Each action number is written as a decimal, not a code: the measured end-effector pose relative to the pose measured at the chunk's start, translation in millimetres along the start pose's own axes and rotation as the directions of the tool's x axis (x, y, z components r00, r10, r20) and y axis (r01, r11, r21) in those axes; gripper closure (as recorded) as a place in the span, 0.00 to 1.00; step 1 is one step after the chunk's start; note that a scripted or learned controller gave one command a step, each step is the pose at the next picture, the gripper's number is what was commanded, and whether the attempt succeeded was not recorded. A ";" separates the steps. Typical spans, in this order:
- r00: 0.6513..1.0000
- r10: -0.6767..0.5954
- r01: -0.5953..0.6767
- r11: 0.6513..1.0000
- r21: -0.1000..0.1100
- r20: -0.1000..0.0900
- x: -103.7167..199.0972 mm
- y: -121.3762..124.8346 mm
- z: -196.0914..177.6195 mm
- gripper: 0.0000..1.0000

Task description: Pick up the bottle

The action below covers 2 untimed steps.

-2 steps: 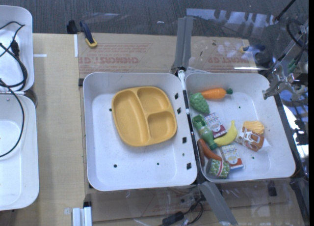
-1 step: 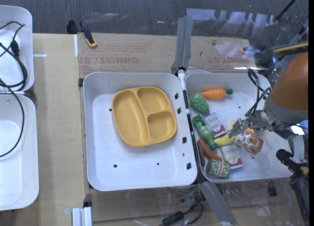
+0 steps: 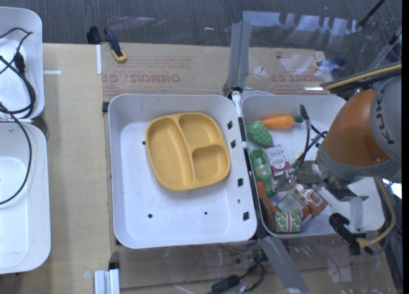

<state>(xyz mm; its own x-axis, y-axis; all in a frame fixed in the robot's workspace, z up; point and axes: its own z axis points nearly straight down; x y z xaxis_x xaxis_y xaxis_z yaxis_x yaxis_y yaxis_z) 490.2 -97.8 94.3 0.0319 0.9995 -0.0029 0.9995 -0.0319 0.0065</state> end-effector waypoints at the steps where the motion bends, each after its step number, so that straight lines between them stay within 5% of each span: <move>1: 0.952 0.305 -0.305 0.952 -0.011 -0.003 4.7 -7.0 -1.8 0.00; 2: 0.916 0.400 -0.400 0.916 -0.002 -0.002 1.0 -1.1 -0.3 0.00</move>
